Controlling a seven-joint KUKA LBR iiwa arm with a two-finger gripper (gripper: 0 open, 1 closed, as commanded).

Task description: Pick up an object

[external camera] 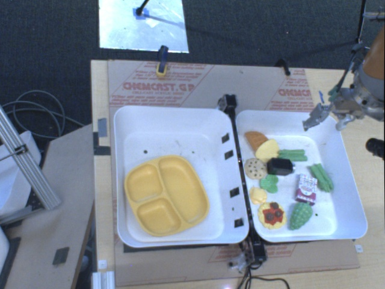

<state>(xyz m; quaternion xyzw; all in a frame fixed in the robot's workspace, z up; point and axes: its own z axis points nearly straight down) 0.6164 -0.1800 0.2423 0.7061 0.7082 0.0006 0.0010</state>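
Camera view from above shows the tool with fingers spread, holding nothing, hovering over the right bin's far corner, while toward the bin's middle the black block looks light, rigid and easiest pinched across its short sides.

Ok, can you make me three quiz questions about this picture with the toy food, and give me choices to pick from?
1. Where is the yellow tray?
A. left bin
B. right bin
C. on the floor

2. What colour is the block by the cookie?
A. red
B. black
C. blue

3. The gripper is
A. gripping the toy pizza
B. inside the left bin
C. above the right bin's far edge, gripping nothing

Answers: 1 A, it lies in the left bin. 2 B, the block is black. 3 C, its jaws hang over the right bin rim, away from the food.
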